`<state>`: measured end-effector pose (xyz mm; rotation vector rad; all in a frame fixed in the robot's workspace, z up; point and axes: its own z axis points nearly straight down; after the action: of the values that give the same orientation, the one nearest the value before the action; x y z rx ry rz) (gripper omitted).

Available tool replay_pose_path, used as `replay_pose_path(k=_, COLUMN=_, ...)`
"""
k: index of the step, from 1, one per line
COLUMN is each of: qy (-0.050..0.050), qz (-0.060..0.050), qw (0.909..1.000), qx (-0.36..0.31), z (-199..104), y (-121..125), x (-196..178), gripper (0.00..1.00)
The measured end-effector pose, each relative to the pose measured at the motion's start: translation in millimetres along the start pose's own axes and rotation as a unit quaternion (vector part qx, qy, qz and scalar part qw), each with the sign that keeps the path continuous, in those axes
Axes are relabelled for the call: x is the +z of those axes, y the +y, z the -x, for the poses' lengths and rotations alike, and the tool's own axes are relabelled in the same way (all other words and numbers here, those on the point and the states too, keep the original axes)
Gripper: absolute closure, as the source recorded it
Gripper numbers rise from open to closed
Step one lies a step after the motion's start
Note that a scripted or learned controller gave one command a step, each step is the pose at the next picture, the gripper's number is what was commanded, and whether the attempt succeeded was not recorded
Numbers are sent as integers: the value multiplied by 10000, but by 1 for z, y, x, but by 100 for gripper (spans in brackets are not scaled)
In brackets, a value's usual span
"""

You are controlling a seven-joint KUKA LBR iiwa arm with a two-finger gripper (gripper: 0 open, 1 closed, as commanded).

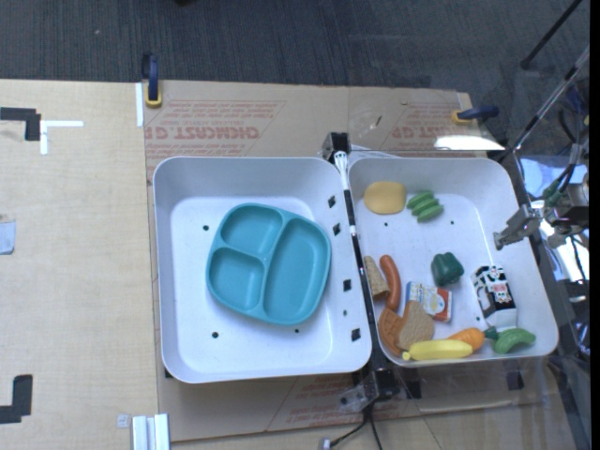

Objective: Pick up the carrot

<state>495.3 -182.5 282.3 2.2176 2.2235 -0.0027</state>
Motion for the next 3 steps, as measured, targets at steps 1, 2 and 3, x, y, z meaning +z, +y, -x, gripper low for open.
replay_pose_path(k=1, qy=12, qz=-8, qw=10000, qx=-46, z=-49, y=-17, x=119, gripper=0)
replay_pose_path(k=2, qy=15, qz=37, qw=9848, qx=-1734, z=-26, y=-14, x=186, gripper=0)
replay_pose_path(k=3, qy=-4, qz=29, qw=9560, qx=-2934, z=-32, y=-14, x=189, gripper=0)
